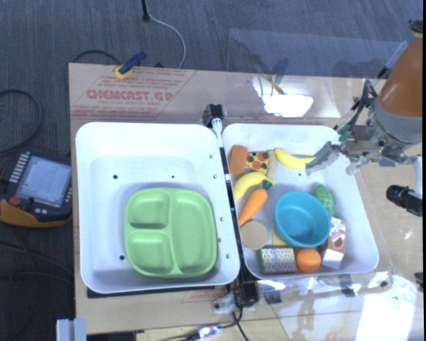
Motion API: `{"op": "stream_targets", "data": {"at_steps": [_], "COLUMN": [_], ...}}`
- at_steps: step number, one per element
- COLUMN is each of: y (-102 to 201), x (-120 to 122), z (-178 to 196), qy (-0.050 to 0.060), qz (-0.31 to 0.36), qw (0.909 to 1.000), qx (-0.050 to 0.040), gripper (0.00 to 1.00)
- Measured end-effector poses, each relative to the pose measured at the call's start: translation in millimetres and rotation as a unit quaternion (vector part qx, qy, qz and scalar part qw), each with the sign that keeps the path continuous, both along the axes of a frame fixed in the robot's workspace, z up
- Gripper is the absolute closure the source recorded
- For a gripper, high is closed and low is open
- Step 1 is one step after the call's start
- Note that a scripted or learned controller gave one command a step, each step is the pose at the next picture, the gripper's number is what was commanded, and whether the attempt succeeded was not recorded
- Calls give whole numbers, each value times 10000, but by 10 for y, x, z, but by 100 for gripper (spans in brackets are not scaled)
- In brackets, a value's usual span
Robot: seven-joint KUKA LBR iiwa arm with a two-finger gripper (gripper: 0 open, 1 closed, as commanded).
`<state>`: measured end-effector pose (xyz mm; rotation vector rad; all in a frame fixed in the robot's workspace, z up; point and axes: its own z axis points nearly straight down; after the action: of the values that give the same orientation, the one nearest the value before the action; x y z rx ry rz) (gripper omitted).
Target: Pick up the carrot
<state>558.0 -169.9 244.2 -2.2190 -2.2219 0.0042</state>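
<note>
Carrot (253, 204) in right bin (366, 222), untouched.
Lies between banana (247, 185) and blue bowl (302, 219); gripper (325, 156) above bin's far corner, finger state indiscernible.

The white bins (85, 212) are looking like smooth plastic, the green tray (172, 233) matt plastic (the blue bowl (301, 219) glossier), the carrot (253, 204) smooth, the worktop (128, 98) showing bare wood.

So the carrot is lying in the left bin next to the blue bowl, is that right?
Not quite. The camera view shows the carrot lying in the right bin, not the left one. It is next to the blue bowl, as you said.
</note>
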Motion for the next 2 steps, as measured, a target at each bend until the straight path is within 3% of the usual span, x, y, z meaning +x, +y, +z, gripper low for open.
{"op": "stream_targets", "data": {"at_steps": [1, 2], "y": [502, 1240], "x": [-111, 21], "z": [-1532, -557], "qy": [-69, -62], "qz": [1000, 541], "qw": [9950, 9985], "qx": [-19, 6], "gripper": [0, 0]}}
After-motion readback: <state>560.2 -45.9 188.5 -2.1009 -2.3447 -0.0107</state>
